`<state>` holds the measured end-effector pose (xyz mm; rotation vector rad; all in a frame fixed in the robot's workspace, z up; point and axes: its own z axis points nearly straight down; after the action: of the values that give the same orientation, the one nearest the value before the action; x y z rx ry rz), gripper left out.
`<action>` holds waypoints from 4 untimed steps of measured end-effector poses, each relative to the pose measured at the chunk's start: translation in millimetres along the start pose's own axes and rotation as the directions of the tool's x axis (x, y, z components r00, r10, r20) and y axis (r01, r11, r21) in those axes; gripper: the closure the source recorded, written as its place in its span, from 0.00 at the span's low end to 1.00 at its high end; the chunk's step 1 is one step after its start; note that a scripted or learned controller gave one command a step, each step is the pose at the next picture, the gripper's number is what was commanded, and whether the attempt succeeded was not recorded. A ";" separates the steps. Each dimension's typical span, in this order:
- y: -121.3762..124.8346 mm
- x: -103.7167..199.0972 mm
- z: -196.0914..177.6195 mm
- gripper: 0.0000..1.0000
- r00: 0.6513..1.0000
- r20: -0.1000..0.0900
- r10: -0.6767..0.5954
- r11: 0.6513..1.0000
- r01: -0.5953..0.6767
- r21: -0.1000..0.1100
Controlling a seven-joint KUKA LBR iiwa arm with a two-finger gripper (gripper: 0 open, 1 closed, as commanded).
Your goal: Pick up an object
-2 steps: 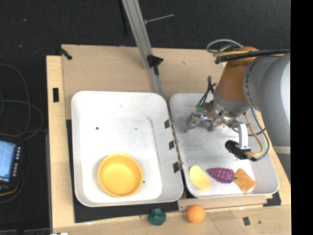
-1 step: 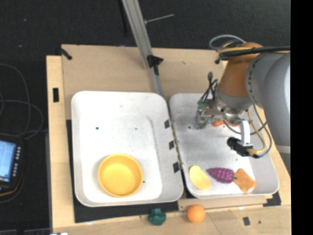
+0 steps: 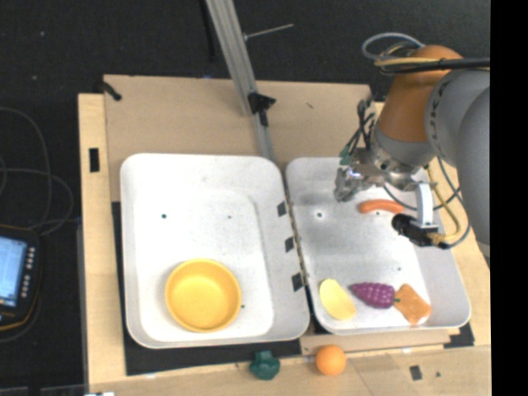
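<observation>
two bins sit side by side on the bench (image 3: 190, 114), the left bin (image 3: 165, 180) holding a bowl (image 3: 203, 294) in its near part. in the right bin (image 3: 322, 246) a lemon-shaped piece (image 3: 337, 299), a bunch of grapes (image 3: 373, 294) just to its right and a wedge-shaped piece (image 3: 412, 304) touching the grapes' right end lie in a row along the near wall, while a carrot-like piece (image 3: 380, 207) lies toward the far right, just right of the gripper (image 3: 346, 184) that hangs over the bin's far part. on the bench in front of the bins a ball (image 3: 330, 360) lies near the right bin's near left corner, with a small knobbed object (image 3: 265, 365) to its left, and a slanted rail (image 3: 235, 56) runs from behind the bench to the gap between the bins.
</observation>
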<state>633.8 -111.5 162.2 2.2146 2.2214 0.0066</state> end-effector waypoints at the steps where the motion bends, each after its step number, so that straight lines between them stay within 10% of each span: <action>1: 3.6 -2.9 -41.9 1.00 1.000 0.000 0.000 1.000 0.000 0.003; 4: -11.4 41.8 -122.8 1.00 1.000 0.001 0.001 1.000 -0.001 0.005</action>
<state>621.4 -69.7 284.8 2.2180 2.2224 0.0000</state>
